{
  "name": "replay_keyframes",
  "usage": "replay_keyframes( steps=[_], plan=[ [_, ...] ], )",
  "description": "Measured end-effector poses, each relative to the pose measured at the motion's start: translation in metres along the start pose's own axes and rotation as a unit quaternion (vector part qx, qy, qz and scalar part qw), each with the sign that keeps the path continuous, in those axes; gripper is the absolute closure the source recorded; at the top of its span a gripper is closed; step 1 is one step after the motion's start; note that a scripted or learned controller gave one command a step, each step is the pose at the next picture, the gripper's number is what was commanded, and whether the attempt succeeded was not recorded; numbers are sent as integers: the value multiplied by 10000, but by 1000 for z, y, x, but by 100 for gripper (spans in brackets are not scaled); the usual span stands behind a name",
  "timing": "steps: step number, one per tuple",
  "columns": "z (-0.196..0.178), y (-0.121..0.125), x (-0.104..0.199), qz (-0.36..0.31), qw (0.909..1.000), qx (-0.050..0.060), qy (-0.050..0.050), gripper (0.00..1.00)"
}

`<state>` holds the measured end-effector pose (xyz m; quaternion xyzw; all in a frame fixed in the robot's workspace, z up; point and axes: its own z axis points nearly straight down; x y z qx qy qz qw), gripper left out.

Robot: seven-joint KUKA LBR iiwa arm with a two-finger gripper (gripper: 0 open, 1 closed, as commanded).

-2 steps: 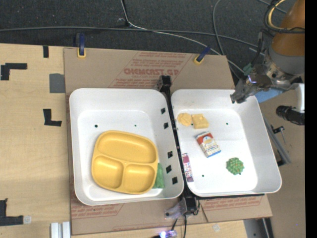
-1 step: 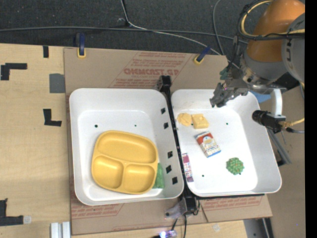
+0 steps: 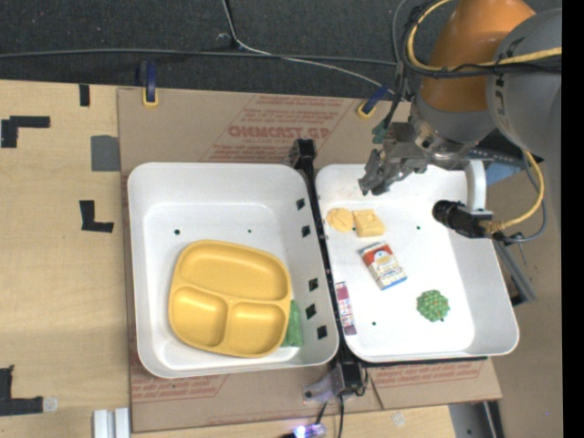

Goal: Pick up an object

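Objects in right bin: yellow pieces, small carton, green ball, all untouched. Gripper hovers above the bin's far-left corner, nothing visibly held; finger state cannot be told. Pick not yet done.

The grey arm reaches in from the right, its orange band sitting high above the wrist. The wrist bends downward and leftward, carrying the dark end effector, which points down toward the worktop. Yellow and black cables loop around the orange band and trail beside the wrist.
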<state>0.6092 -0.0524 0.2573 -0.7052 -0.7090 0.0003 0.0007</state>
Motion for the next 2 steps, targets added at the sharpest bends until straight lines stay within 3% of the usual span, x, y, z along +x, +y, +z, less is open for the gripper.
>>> replay_keyframes(
  steps=[2],
  plan=[
    [10, 1, 118, -7, 10000, 0, 0, 100]
  ],
)
